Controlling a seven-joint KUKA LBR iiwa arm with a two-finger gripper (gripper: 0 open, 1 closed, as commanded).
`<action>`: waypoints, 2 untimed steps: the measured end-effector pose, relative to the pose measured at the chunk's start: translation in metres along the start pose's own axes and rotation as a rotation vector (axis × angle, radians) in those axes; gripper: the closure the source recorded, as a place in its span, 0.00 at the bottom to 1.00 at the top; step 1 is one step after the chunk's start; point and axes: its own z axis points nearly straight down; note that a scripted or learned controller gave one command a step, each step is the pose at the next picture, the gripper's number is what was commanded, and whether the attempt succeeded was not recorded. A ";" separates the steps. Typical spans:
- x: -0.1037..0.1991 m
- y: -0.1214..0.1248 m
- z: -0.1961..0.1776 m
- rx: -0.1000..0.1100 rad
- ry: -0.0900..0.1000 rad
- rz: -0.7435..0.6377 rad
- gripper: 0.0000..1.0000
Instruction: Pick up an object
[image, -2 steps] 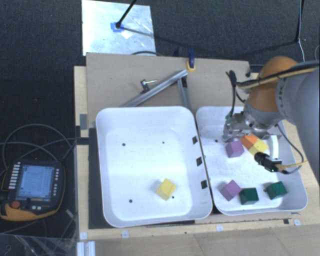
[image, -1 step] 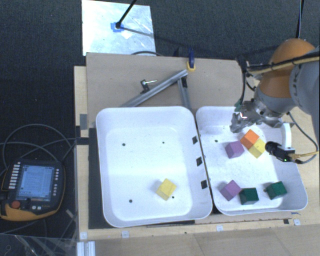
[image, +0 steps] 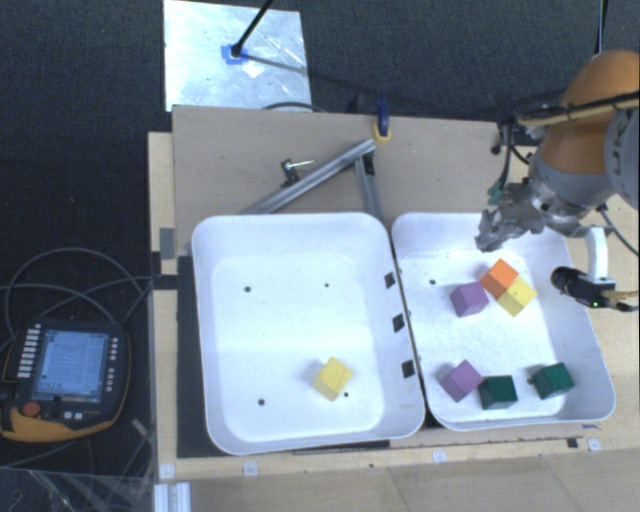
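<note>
My gripper (image: 492, 237) hangs over the far part of the right bin (image: 585, 405), above and left of the orange block (image: 500, 276). Nothing shows between its fingers. The orange block touches a yellow block (image: 518, 296), with a purple block (image: 468, 298) just to their left. Near the front of that bin lie another purple block (image: 462, 379) and two dark green blocks (image: 497, 391) (image: 552, 380). A lone yellow block (image: 332, 378) rests in the left bin (image: 215, 300), toward its front.
A metal bar (image: 310, 178) lies slanted on the board behind the left bin. A teach pendant (image: 65, 373) with cables sits left of the bench. A foil sheet (image: 235, 55) lies on the floor behind.
</note>
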 end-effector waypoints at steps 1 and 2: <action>0.000 0.001 -0.018 0.003 0.001 -0.001 1.00; 0.048 -0.024 -0.019 0.007 0.003 -0.005 1.00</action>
